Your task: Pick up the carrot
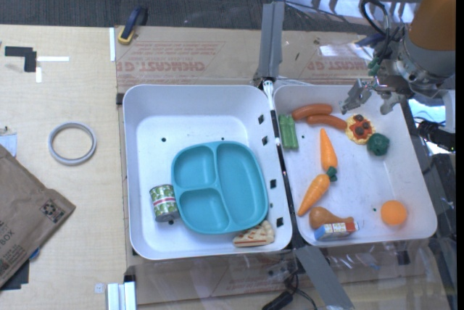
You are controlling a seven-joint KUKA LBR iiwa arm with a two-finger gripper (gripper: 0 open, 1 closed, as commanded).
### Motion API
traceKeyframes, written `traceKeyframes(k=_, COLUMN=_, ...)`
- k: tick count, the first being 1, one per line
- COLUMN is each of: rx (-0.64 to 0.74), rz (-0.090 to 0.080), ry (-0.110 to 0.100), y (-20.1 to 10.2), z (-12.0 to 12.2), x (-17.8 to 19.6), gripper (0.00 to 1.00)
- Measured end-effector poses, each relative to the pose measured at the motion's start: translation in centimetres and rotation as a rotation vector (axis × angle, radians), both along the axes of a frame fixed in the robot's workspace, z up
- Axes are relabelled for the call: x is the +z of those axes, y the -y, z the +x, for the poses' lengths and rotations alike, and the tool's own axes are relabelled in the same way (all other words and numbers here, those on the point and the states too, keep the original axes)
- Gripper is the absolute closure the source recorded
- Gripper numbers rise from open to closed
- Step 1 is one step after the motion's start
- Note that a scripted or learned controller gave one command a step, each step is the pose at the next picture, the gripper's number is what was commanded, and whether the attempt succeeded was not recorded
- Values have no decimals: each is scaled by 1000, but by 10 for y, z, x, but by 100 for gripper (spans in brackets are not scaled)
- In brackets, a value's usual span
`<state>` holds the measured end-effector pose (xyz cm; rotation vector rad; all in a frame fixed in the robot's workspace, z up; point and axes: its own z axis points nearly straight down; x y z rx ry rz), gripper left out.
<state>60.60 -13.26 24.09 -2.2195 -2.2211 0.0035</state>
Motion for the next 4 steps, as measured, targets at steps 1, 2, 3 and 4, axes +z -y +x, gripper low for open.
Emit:
traceKeyframes(k=1, rx=-33, rz=0, ry=3, y=-16, z=-11, x=-149, gripper=0)
traceKeyframes(k=2, rx=-34, rz=0, ry=2, y=-16, z=-11, x=-149, gripper=0)
traceKeyframes(k=3, rx=84, rz=1, ry=1, y=-6, z=-34, x=-116, gripper=0)
traceKeyframes(k=4, rx=272, rz=1, ry=1, y=-13, z=-44, x=-149, gripper=0)
